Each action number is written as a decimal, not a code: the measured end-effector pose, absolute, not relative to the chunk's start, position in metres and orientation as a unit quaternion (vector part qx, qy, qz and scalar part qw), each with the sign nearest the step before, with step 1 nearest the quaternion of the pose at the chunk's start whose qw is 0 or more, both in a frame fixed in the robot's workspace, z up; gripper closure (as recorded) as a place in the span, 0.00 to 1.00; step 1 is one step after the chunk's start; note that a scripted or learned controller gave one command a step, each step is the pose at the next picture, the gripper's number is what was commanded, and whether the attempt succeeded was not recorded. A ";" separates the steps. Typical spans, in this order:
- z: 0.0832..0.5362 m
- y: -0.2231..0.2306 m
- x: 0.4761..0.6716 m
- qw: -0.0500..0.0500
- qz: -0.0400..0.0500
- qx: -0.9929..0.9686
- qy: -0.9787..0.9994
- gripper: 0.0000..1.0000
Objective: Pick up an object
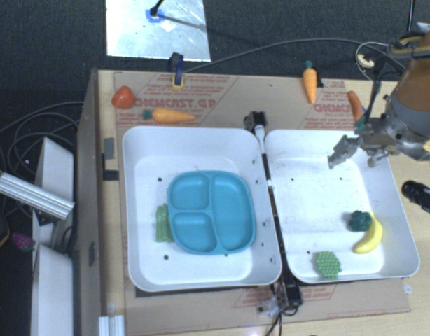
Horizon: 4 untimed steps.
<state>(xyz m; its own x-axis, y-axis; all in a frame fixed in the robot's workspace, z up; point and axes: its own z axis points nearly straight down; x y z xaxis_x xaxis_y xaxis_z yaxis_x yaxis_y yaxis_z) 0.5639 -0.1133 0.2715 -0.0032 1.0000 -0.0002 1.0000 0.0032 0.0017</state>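
My gripper (358, 152) hovered spread and holding nothing over the right bin (299, 187), at its 1 o'clock. Step: approach, nothing picked. The banana (369, 238) lay at the bin's 5 o'clock beside a dark green piece (359, 220). Next I needed to move toward 6 and descend.
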 end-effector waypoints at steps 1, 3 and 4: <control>0.263 -0.165 0.549 0.001 0.000 0.707 0.707 0.00; 0.084 -0.207 0.533 0.001 0.000 0.707 0.708 0.00; 0.095 -0.207 0.534 0.002 0.001 0.707 0.708 1.00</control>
